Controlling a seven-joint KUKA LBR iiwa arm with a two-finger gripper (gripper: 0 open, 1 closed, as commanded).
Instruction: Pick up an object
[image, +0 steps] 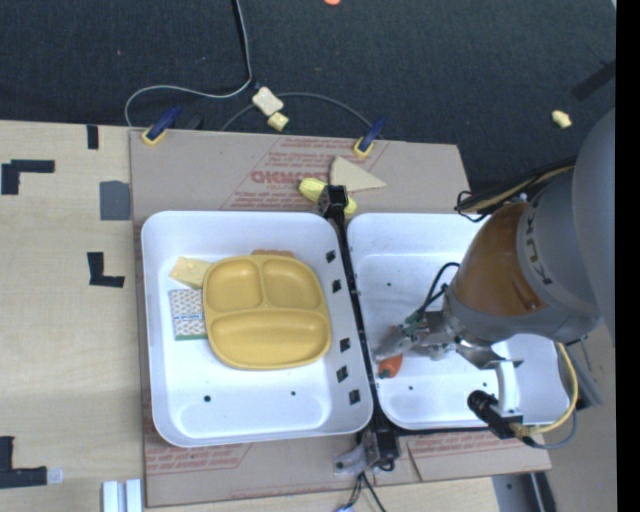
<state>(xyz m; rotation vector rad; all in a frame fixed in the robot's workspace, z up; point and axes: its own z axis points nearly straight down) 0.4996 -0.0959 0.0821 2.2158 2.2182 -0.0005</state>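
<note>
- The arm (530, 270) reaches into the right bin (400, 240), its tool (398, 345) low near the divider.
- I cannot tell the tool's state.
- A small red object (389, 366) lies just beside the tool.
- The left bin (240, 410) holds a yellow tray (267, 310) touching two cards (186, 312).

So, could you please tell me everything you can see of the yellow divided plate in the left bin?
The yellow divided plate looks like matte moulded plastic, with rounded corners and three compartments: two smaller ones along its far side and one wide one nearer the camera. It lies flat and right way up on the floor of the left bin, slightly rotated, toward the bin's upper middle. Its left edge overlaps a pale yellow flat piece and a small patterned packet. Nothing shows in its compartments.
</note>
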